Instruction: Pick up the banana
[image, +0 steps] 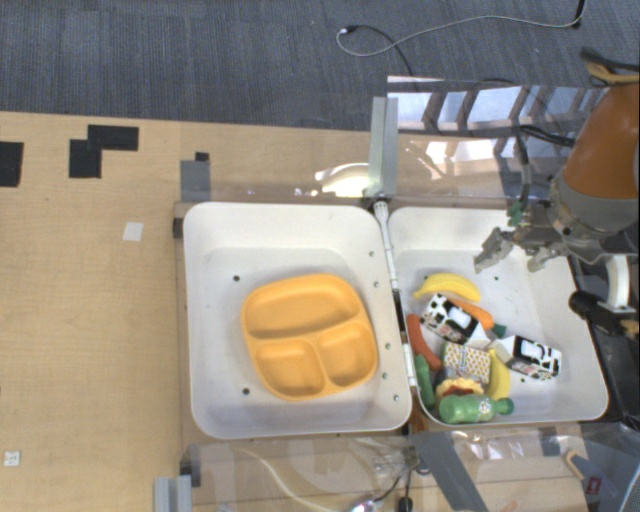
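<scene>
My claw hung over the upper part of the right bin, reaching in from the right, with the orange band of my arm above it. Its two grey fingers were spread apart with nothing between them.

The banana lay in the same bin, below and to the left of the claw, near the divider between the two bins. It was apart from the claw, not touched by it. Its lower edge met a black-and-white toy car.

More toys crowded the lower left of that bin: an orange carrot beside the car, a checkered block, a second black-and-white car further right, a yellow piece between them, and a green bottle lying on its side at the front edge.

The left bin held a yellow divided plate with three compartments, resting near its middle.

Both bins sat side by side on the tan desk.
</scene>
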